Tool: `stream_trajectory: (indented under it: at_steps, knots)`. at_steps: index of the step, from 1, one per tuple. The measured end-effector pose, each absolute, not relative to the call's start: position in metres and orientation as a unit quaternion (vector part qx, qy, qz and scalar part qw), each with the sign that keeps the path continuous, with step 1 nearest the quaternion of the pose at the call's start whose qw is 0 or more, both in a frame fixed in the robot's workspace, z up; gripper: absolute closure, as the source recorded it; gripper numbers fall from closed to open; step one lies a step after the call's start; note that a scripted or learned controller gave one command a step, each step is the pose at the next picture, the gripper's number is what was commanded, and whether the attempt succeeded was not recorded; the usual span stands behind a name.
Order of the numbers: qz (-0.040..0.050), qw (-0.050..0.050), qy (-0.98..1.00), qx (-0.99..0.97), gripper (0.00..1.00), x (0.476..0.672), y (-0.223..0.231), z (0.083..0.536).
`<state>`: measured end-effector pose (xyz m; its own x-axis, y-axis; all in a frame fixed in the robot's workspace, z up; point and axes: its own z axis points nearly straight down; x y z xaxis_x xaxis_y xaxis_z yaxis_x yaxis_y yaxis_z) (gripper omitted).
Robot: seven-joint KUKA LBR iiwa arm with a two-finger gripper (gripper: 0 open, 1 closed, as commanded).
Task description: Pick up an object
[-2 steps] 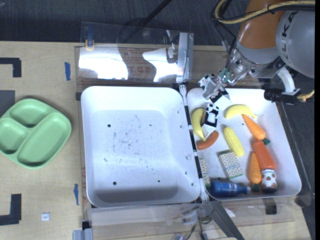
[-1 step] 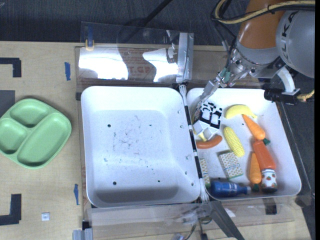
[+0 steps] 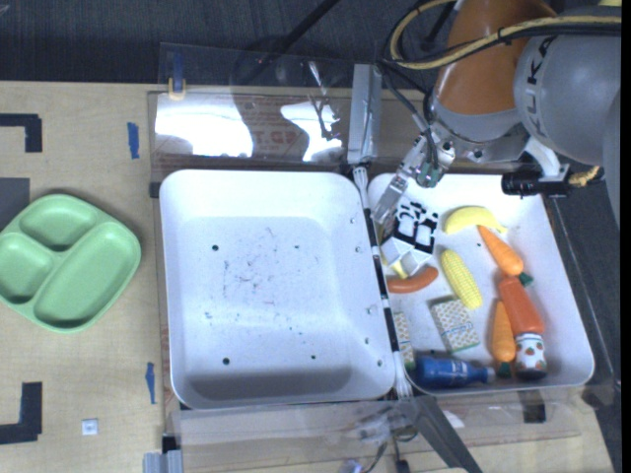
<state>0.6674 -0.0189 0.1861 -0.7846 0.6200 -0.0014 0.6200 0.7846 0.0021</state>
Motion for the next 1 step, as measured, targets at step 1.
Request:
stream_trajectory:
  at_steps: [1]
  knots:
    - [0.0005,0.001,0.915,0.403,0.00,0.6446,0.0488,0.1857]
